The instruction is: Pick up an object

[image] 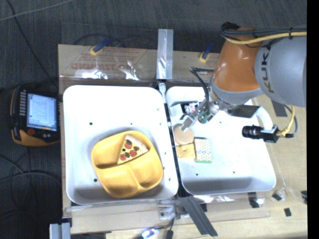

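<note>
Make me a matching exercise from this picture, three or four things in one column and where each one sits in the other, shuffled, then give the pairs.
Things:
1. pizza slice
2. yellow divided plate
3. patterned green packet
4. handheld screen unit

Places:
A. on the floor of the right bin
B. outside the bins, beyond the left bin's outer side
C. in a compartment of the plate
D. on the floor of the left bin

Pairs: 1-C, 2-D, 3-A, 4-B

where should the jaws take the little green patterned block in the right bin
Probably from straight above, closing across the green patterned block's two long sides. It lies flat on the right bin floor; its left side is close to the tan pieces, so its right side is freer.
</note>
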Controlling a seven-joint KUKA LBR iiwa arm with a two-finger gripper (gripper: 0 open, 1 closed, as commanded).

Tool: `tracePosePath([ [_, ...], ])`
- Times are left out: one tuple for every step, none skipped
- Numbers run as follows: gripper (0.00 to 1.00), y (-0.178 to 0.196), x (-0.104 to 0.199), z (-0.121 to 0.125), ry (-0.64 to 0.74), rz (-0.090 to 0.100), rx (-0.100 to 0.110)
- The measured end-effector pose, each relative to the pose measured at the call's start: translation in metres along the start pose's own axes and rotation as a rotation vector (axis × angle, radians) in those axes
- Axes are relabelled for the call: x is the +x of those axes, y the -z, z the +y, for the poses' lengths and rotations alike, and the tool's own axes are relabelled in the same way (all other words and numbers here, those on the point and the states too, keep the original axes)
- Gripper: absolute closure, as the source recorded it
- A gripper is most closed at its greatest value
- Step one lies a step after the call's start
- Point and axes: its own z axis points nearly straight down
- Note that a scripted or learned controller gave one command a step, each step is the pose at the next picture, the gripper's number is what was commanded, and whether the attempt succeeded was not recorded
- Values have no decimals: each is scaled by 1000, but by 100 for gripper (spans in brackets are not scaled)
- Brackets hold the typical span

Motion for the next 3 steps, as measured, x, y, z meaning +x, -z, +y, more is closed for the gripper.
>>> tracePosePath([
  [100, -10, -41, 26, -291, -2, 1],
  [100, 32, -23, -31, -103, -2, 2],
  [100, 37, -23, -29, -101, 1, 6],
])
